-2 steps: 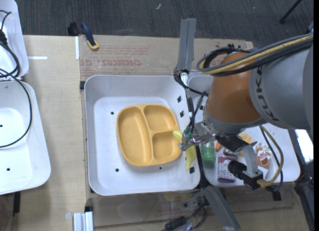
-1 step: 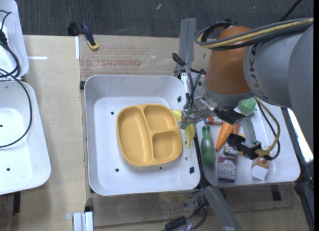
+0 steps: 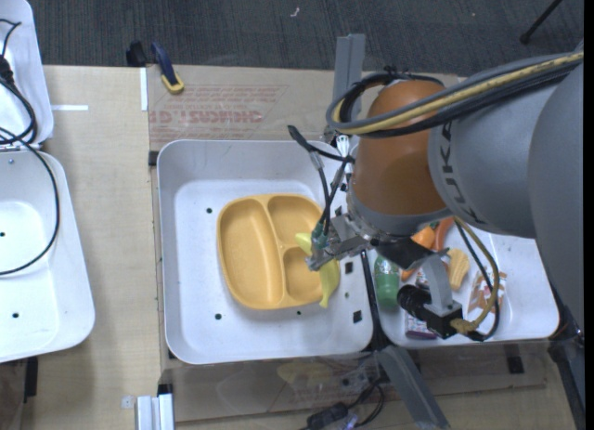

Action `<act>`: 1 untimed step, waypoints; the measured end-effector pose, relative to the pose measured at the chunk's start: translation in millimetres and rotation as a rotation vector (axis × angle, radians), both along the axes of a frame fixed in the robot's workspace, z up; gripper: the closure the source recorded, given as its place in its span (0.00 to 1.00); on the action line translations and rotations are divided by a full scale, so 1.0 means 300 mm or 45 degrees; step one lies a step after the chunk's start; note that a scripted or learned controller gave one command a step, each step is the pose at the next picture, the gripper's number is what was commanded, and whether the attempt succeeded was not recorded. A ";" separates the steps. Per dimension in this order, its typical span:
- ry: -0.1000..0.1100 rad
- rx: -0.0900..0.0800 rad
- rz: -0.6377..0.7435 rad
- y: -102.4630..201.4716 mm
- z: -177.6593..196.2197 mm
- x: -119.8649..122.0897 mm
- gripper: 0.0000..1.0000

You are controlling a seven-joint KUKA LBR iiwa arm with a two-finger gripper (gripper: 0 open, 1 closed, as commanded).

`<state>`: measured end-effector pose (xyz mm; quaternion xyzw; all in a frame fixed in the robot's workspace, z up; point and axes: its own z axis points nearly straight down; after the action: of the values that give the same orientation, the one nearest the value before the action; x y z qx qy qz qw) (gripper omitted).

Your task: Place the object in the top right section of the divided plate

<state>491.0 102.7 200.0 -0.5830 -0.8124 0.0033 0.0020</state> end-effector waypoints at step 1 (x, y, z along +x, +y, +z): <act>0.000 0.000 0.000 0.000 0.000 0.000 0.00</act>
<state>491.0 102.6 200.0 -0.5831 -0.8124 0.0033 0.0020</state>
